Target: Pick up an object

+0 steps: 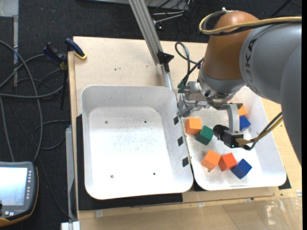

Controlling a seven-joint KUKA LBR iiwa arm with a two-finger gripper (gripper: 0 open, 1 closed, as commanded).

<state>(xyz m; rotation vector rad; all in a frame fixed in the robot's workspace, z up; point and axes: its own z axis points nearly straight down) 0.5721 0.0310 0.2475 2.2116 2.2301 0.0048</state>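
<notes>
In the right bin (263,180), a near orange block (210,159), a red block (228,161) and a near blue block (242,168) lie closest, in a tight row. Farther in, a green block (205,134) touches a middle orange block (194,125), and to the right a far blue block (244,123) sits against a far orange block (242,110). The claw (184,108) hangs by the bin's left wall, just beyond the middle orange block; I cannot tell whether it is wide or narrow.

view: one fixed cam above worktop (120,63), looking down at a slant
range: mid, both bins (125,147) in frame
arm (273,51): enters from frame right
</notes>
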